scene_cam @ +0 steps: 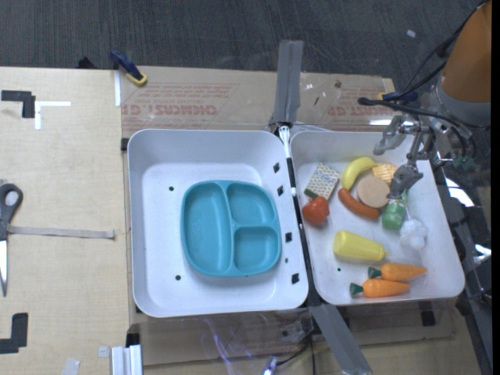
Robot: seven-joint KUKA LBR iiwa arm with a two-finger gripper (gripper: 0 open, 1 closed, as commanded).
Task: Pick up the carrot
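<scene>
Carrots at near wall of right bin, open above — yellow block just behind

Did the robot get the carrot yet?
Not yet. Two carrots lie at the front of the right bin, untouched. The end effector hangs over the back of that bin, above the other toy food, with no carrot in it. Moving to a carrot, grabbing and lifting are all left.

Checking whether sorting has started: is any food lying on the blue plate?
No. The blue plate in the left bin has all three sections bare, and the carrots lie in the right bin.
</scene>
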